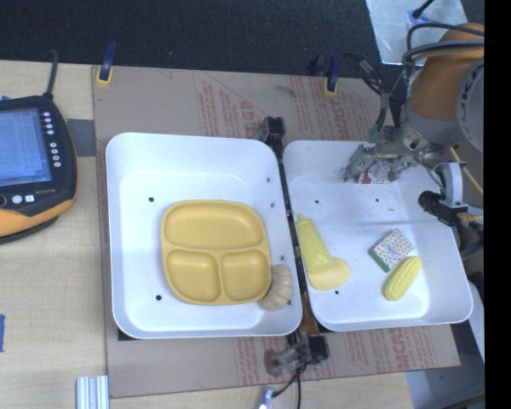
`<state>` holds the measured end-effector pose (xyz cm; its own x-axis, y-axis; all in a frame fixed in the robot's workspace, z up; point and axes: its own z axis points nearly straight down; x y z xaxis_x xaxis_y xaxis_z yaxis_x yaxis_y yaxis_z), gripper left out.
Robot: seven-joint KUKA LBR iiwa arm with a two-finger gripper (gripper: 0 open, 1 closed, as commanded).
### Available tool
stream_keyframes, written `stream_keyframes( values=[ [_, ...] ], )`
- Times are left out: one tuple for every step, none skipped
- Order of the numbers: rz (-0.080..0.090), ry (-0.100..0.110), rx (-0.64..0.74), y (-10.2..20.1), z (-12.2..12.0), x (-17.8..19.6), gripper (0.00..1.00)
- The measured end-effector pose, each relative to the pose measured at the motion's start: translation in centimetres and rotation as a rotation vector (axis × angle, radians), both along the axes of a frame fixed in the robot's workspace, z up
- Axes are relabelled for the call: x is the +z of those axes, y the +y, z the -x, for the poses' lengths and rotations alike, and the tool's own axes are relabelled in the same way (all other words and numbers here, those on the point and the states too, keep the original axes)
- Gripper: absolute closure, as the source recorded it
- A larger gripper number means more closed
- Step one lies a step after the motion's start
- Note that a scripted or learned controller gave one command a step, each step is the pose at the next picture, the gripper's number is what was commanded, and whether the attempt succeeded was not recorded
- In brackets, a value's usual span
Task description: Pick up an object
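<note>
Camera view: the arm (pixel 447 79) is entering from the upper right, cut off by the frame edge, its gripper (pixel 376 167) hanging low over the upper corner of the right bin (pixel 358 313) above a small reddish blur too indistinct to name; whether the fingers are parted or closed, or gripping anything, cannot be made out. In that bin's lower half, a yellow bottle (pixel 318 252) is lying against the left wall, with a patterned sponge (pixel 391 248) and a corn cob (pixel 402 278) lying just beside each other near the right wall, bare floor lying between. The left bin (pixel 128 228) is holding a yellow divided plate (pixel 215 250) and a tan lumpy item (pixel 278 287) partly tucked at its lower right rim, and a handheld screen unit (pixel 21 164) is sitting at the far left, cut off.
</note>
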<state>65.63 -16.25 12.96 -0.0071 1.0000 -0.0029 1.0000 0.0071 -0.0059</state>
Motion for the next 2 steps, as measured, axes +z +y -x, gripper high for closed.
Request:
stream_keyframes(
  values=[
    [0.000,0.001,0.001,-0.07,-0.02,1.06,1.00],
    [0.000,0.001,0.001,-0.07,-0.01,1.05,0.00]
  ],
)
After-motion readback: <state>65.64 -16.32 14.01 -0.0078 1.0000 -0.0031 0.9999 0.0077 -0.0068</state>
